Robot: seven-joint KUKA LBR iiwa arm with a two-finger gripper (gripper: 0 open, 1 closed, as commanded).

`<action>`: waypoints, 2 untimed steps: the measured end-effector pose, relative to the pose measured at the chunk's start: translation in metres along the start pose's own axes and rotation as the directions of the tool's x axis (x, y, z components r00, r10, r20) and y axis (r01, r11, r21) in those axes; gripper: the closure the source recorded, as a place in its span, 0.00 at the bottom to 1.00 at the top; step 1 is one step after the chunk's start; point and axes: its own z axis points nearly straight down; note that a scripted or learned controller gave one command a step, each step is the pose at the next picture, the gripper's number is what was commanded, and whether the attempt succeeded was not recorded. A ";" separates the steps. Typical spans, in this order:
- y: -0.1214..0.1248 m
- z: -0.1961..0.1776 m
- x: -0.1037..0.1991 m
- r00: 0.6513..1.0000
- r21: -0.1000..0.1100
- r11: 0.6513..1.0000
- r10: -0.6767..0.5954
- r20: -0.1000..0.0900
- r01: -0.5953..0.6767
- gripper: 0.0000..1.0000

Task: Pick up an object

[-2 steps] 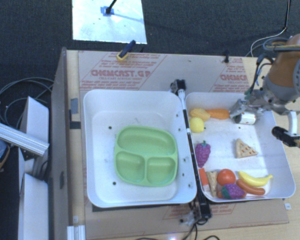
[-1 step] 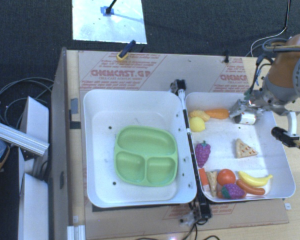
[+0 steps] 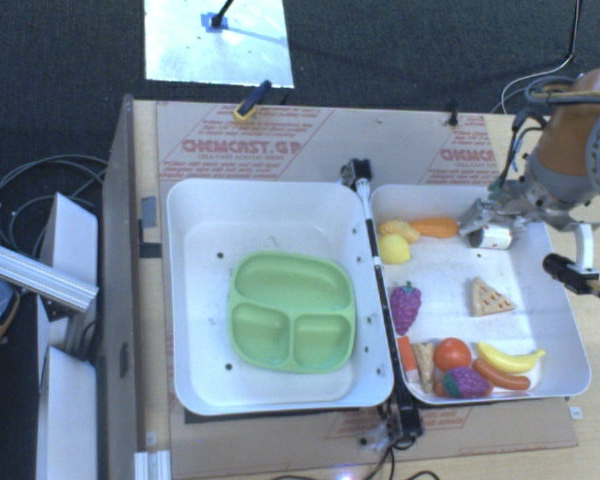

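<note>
A: The scene?
B: A bench on dark carpet, centre frame, bearing two white bins: the left bin holds a green divided plate.

A: The arm?
B: Upper right, its gripper low over the right bin; whether spread or pressed together, impossible to tell.

A: Objects?
B: An orange carrot just left of the gripper; pizza slice below; banana, tomato, grapes, lemon.

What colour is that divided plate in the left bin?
Light green; the divided plate shows plainly in the camera view.
</note>
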 end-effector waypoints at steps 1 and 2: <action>0.000 0.000 0.000 1.000 0.000 1.000 0.002 -0.001 -0.002 0.00; 0.001 0.002 0.006 1.000 -0.004 1.000 0.001 -0.001 -0.001 0.00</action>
